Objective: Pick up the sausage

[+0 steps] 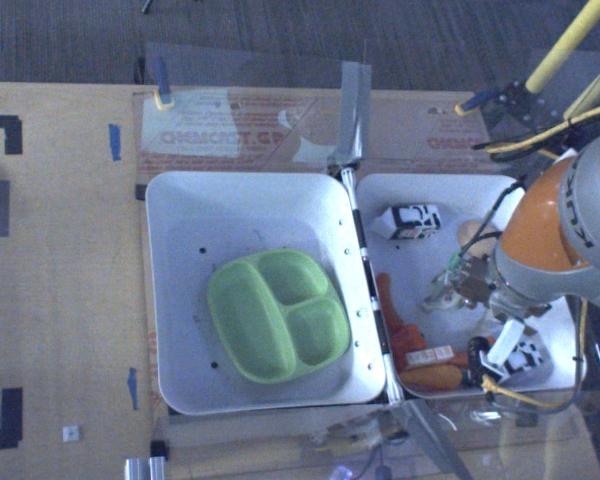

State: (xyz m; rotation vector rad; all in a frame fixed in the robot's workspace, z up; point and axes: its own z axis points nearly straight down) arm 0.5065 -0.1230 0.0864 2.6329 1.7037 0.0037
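The sausage (385,307) lies along the right bin's (460,190) left wall, apart from the gripper (448,290) (finger state: cannot tell). A black-and-white carton (414,220) carries unreadable print; the taped cardboard's (230,133) red lettering is illegible.

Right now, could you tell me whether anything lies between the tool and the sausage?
Nothing visible does. Bare white floor separates the tool from the reddish-brown elongated sausage, which lies along the right bin's left wall. A small red block sits by its lower end.
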